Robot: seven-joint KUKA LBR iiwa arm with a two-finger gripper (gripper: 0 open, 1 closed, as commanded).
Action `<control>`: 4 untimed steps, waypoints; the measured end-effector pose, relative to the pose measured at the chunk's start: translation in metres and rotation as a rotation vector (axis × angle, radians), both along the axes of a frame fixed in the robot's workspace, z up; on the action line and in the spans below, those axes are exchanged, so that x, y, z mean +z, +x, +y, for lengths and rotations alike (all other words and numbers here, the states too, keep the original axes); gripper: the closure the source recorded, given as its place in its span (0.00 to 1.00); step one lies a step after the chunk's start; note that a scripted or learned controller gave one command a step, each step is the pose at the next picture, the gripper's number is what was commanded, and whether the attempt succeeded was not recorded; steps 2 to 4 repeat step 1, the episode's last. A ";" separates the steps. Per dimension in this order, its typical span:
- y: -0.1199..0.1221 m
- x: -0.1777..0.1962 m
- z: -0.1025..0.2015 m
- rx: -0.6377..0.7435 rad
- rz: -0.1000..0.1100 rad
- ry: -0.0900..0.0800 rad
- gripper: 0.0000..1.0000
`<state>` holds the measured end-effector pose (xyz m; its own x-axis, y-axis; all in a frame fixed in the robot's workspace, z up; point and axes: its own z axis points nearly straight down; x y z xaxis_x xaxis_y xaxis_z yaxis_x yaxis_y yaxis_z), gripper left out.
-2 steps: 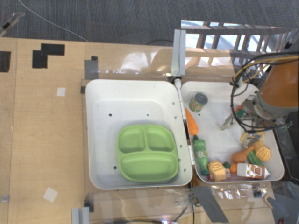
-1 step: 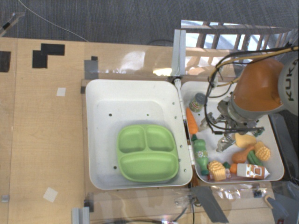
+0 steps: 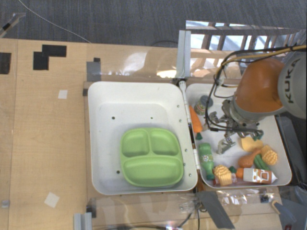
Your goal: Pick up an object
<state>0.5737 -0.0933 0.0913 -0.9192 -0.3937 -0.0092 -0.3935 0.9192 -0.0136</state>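
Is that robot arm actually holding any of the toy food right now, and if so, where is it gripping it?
It cannot be told. The gripper hangs low over the right bin, among the toy food, with no item clearly between its fingers.
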 end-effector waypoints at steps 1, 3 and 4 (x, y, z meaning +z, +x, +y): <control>-0.032 0.000 0.002 -0.016 -0.007 0.006 0.00; -0.032 0.000 0.002 -0.016 -0.007 0.006 0.00; -0.032 0.000 0.002 -0.016 -0.007 0.006 0.00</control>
